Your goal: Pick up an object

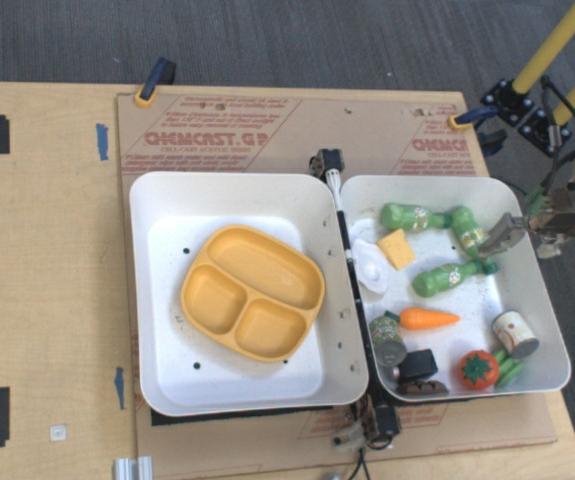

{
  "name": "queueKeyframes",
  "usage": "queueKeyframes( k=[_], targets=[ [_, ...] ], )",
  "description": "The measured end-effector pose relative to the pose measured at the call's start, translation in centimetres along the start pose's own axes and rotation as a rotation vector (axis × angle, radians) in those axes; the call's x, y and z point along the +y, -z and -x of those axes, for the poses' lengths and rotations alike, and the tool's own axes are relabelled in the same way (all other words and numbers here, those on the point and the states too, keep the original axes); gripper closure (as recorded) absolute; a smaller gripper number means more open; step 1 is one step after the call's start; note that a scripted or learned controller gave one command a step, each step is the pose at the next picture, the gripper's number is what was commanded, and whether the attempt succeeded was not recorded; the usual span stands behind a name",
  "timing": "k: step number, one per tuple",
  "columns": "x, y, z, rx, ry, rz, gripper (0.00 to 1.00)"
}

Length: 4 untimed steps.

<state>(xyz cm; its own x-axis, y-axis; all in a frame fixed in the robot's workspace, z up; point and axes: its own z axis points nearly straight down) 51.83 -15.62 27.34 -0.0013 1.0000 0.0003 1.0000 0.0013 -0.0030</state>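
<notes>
Hand (pixel 504 234) reaches in low from the right rim, green bottle (pixel 445 279) just below it, grip state unclear

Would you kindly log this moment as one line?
gripper at right bin's right edge | by green bottles | nothing seen held | yellow plate in left bin

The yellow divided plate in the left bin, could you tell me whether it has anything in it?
Empty. The yellow divided plate lies flat in the left bin, and all three compartments show only bare yellow surface.
</notes>
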Motion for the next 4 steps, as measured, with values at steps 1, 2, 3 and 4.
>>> queueKeyframes(
  k=[1,2,3,4],
  targets=[
    [-2.0,-11.3,-2.7,0.001,0.027,0.000,0.00],
    [-3.8,-18.9,-5.8,-0.008,-0.190,0.008,0.00],
    [4.5,-18.9,-5.4,-0.001,-0.073,0.006,0.00],
    [-2.2,-18.9,-6.4,0.001,-0.072,0.002,0.00]
  ],
)
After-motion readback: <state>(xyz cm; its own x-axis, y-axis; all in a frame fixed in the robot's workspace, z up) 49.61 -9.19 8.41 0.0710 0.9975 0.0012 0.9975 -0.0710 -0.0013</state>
